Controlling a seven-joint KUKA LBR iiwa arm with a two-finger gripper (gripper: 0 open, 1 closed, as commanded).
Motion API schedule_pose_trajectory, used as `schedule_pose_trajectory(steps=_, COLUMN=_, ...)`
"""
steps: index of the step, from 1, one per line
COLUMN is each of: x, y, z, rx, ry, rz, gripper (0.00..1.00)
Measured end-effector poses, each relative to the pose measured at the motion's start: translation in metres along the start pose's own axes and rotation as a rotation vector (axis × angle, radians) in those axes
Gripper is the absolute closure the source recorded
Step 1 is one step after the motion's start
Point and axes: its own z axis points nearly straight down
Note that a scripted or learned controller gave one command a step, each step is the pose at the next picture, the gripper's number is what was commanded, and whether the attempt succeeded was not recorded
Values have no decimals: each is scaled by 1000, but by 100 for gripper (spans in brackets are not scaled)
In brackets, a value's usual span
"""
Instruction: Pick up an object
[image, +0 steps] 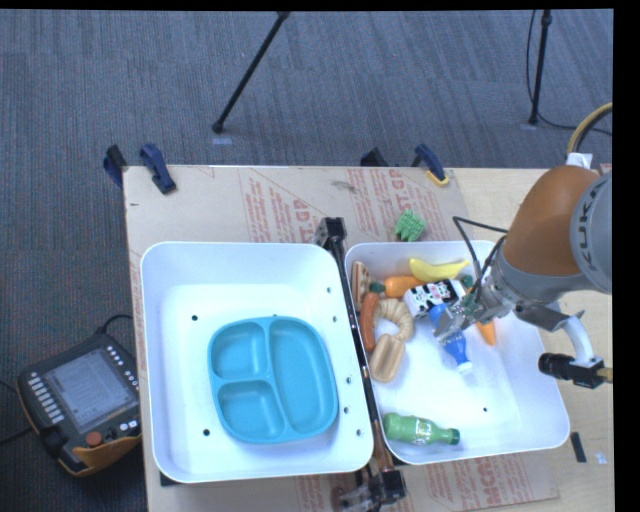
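From my feed, nearest the lens in the right bin (545, 425) lies a green bottle (420, 430) on its side, pale label at its middle, cap end pointing right, close to the bin's front wall. In the left bin (160, 300) sits a blue divided plate (272, 378) with three compartments.

Further up the right bin, a tan pretzel-shaped piece (390, 340) rests beside an orange carrot-like stick (369, 318) along the left wall. To their right I see a blue tube-like object (455, 350) with a white tip, lying tilted, its upper end directly under the tool (462, 318). The tool is down among the clutter, touching or just above that blue piece; I cannot tell how far its fingers are spread or whether anything sits between them. A small orange piece (486, 331) lies just right of it.

Behind come a black-and-white spotted block (432, 295), an orange item (398, 286) and a yellow banana (438, 268) near the back wall. On the counter (250, 205) beyond the bin rests a small green toy (409, 226). Blue clamps (156, 166) grip the counter's far edge.
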Motion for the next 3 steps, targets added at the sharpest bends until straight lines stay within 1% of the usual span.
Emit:
schedule_pose_trajectory(steps=1, x=0, y=0, z=0, rx=0, ry=0, rz=1, gripper=0)
schedule_pose_trajectory(steps=2, x=40, y=-2, z=20, rx=0, ry=-2, rz=-198, gripper=0)
schedule_pose_trajectory(steps=3, x=59, y=-12, z=18, rx=-1, ry=-13, rz=-597, gripper=0)
